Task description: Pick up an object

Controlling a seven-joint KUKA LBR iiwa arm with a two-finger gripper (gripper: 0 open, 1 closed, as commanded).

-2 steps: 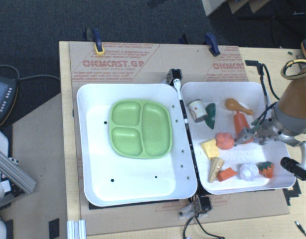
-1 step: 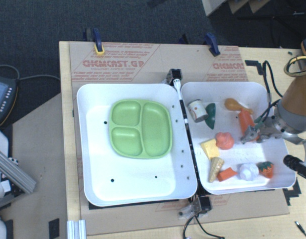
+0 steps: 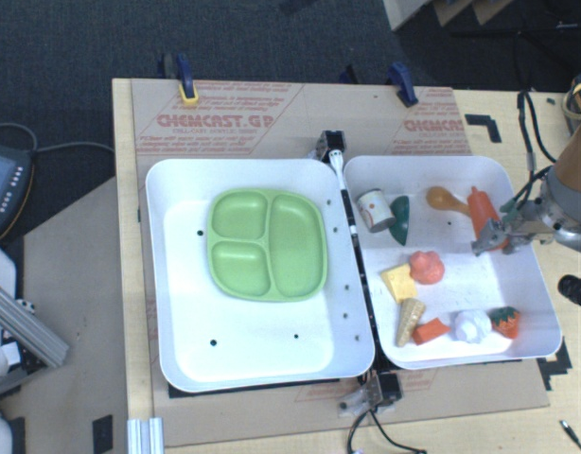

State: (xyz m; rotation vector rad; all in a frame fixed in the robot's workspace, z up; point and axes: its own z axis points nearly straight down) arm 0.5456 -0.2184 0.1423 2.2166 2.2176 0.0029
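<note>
The gripper (image 3: 494, 239) hangs over the three o'clock side of the right bin (image 3: 527, 282), its dark fingers pointing toward nine o'clock; whether they stand apart or closed cannot be told, and nothing is seen between them. The arm (image 3: 567, 197) enters from the three o'clock edge, only its grey wrist section in view, lying low across the bin's rim.

The nearest object is an orange carrot-like toy (image 3: 481, 210), just beside the gripper at its eleven o'clock. A tan spoon-shaped piece (image 3: 445, 198) lies at ten o'clock of the carrot-like toy. A pink round toy (image 3: 426, 268) sits near the bin's centre, at the gripper's eight o'clock. At five o'clock of the bin, a white piece (image 3: 472, 327) and an orange-and-green toy (image 3: 504, 322) lie close together.

The left bin (image 3: 177, 282) holds a green divided plate (image 3: 269, 245).
</note>
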